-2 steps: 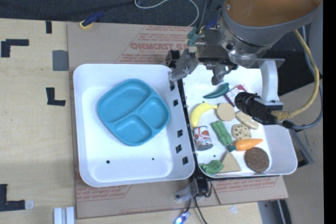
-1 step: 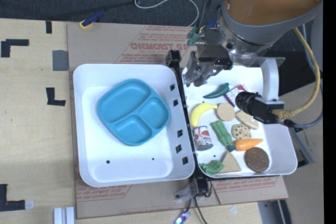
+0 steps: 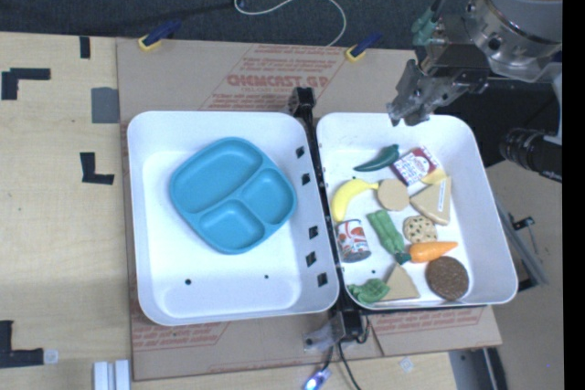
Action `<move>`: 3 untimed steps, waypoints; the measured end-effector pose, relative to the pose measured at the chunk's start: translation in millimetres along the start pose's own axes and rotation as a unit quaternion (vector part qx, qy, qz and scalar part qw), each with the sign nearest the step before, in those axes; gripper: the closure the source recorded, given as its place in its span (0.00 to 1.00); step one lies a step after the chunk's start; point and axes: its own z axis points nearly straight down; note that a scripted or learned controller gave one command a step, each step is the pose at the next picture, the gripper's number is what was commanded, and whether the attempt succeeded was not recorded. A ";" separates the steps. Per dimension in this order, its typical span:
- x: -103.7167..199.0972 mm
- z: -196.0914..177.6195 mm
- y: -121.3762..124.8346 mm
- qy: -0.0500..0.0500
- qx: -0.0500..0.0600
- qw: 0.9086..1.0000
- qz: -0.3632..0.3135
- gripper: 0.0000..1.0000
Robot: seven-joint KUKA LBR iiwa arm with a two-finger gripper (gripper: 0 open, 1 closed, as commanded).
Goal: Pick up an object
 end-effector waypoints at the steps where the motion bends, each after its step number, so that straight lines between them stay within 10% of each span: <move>1: 74.5 -22.0 -0.5 0.001 0.001 1.000 -0.006 1.00; 3: 150.8 -20.5 -0.9 0.000 0.003 1.000 -0.004 1.00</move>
